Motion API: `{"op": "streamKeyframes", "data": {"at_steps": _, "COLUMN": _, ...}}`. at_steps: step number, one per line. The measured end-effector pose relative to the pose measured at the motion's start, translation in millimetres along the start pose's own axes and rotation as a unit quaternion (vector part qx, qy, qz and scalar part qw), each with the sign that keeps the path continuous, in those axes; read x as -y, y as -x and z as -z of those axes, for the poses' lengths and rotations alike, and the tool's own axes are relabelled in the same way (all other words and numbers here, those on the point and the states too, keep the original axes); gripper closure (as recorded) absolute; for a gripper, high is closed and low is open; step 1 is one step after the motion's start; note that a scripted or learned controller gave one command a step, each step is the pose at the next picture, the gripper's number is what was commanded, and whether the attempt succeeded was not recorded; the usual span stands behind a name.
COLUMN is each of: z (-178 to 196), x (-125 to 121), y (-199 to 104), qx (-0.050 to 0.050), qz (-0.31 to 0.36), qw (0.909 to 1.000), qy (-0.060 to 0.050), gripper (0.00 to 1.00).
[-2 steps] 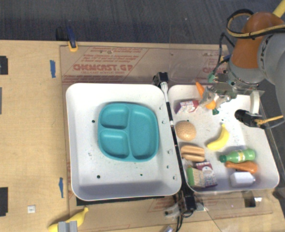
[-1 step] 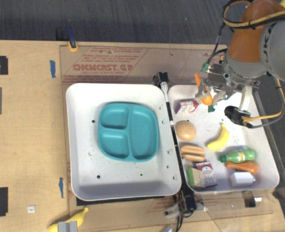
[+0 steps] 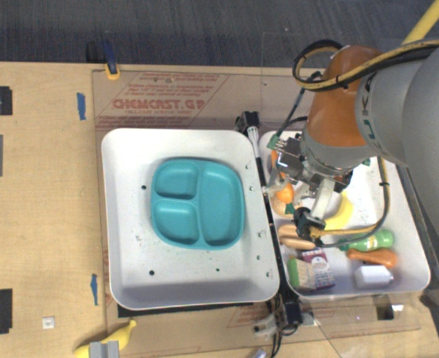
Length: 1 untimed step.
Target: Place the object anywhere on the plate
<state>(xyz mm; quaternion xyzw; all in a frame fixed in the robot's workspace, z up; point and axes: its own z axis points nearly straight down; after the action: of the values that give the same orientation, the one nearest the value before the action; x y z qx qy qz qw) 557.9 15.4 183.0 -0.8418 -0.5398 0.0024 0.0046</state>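
Plate [image 3: 199, 203] flat in left bin [image 3: 122, 222], long axis left-right

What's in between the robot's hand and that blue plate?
In the camera view, the hand is down in the right bin among toy foods. Between it and the blue plate lie the two bins' adjoining walls and bare white left-bin floor.

Cardboard-topped bench [image 3: 40, 222] under two white bins [image 3: 122, 274].
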Motion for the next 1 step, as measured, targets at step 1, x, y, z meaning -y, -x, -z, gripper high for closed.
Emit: {"op": "streamKeyframes", "data": {"at_steps": 1, "z": 13.8, "x": 30.5, "y": -88.5, "qx": -0.001, "qz": 0.009, "qw": 1.0, "qy": 0.004, "gripper": 1.0}}
